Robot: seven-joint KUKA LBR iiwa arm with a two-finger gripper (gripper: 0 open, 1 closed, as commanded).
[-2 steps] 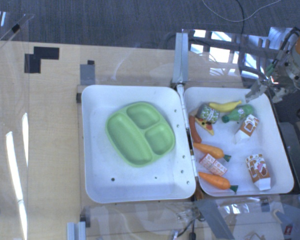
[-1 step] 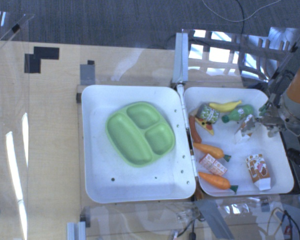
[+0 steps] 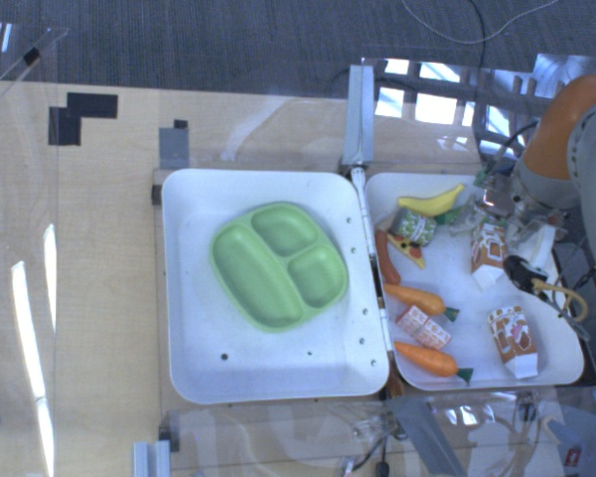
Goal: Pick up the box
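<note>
Closest to me, at the front edge of the right bin (image 3: 566,371), lie a carrot (image 3: 429,359) and a small carton (image 3: 514,338) with a brown and white print. Just behind the carrot sits a little red and white box (image 3: 423,327), lying flat and tilted, with a second carrot (image 3: 415,298) just beyond it. Further back in the same bin there is a banana (image 3: 432,203), a round green-labelled item (image 3: 414,228) touching it from below, a small yellow and red piece (image 3: 408,252), and a long reddish piece (image 3: 383,258) along the bin's left wall. A second carton (image 3: 488,247) with the same brown print stands near the back right. So that bin counts two carrots, two cartons, one box, one banana.

The left bin (image 3: 194,366) holds one thing, a green plate (image 3: 278,264) with three compartments, lying near its middle.

The arm (image 3: 574,137) comes in over the back right corner of the right bin. Its gripper (image 3: 501,199) hangs above the second carton, well apart from the red and white box; I cannot tell whether it is closed on anything.
</note>
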